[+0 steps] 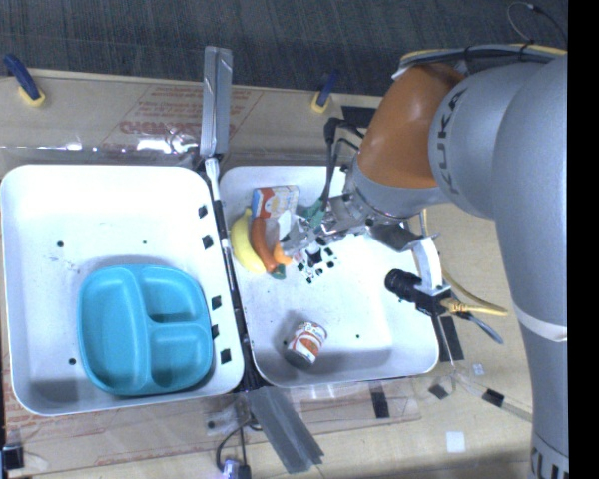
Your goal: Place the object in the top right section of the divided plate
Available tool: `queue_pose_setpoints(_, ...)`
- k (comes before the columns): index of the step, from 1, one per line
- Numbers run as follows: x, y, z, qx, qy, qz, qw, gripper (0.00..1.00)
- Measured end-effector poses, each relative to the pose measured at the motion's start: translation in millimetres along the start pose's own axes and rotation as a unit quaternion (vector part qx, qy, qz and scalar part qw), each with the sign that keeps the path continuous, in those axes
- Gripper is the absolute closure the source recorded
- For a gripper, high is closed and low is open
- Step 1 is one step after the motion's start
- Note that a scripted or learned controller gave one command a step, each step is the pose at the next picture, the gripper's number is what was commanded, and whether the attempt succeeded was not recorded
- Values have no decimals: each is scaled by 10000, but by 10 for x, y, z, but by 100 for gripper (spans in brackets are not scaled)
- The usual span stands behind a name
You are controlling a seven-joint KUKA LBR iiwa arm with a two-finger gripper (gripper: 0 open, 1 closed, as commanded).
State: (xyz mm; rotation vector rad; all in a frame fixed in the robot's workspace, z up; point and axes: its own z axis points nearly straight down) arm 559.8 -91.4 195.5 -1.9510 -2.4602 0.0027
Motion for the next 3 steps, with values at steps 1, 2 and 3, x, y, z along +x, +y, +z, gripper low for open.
queue_pose_setpoints(1,-91,-433,-314,4,8,31,10000,100)
queue_pose_setpoints(2,630,-452,-124,8,8,-1120,9937,100)
queue_pose_setpoints(3,1220,-540,49,6,2,-1212,9926,100)
